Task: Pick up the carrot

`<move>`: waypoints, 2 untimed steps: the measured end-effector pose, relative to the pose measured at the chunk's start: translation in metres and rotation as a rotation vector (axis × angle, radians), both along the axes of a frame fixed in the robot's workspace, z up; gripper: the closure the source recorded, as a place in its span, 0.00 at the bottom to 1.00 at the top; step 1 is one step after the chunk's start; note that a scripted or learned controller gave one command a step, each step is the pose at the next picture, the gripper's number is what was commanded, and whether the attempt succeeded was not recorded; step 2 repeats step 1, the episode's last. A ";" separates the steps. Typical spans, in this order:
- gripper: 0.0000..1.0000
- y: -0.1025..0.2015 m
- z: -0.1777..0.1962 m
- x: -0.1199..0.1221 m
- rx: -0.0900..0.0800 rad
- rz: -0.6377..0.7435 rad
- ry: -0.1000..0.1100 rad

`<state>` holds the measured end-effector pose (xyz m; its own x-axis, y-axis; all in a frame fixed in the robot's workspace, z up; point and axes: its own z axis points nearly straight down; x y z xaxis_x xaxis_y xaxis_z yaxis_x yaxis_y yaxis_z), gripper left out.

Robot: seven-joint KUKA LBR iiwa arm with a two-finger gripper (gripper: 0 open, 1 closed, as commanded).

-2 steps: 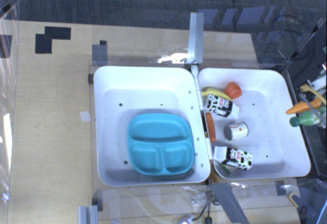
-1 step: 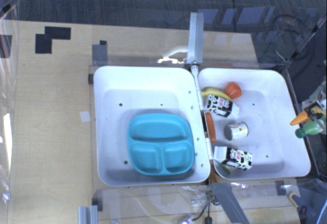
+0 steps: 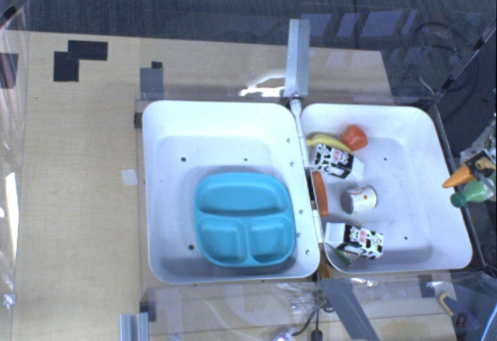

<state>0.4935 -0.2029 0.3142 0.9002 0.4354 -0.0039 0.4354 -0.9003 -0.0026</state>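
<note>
Where the shallow white right-hand bin (image 3: 413, 119) reaches its outer rim, we see the tapered orange carrot with a green top (image 3: 459, 176), its tip pointing left. The gripper (image 3: 487, 158) sits just beside it, and we cannot tell whether it grasps the carrot.

Milk cartons (image 3: 335, 163), can (image 3: 360, 198) and tomato (image 3: 354, 137) are crowding right bin's (image 3: 419, 126) left side, its right half lying open.

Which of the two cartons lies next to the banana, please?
The farther carton, right beside the banana; the other carton sits at the near edge of the bin.
</note>
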 end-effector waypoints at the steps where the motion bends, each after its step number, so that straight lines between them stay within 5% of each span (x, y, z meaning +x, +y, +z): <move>1: 1.00 -0.003 0.041 -0.005 -0.002 0.027 -0.004; 2: 1.00 -0.003 0.041 -0.005 -0.002 0.027 -0.004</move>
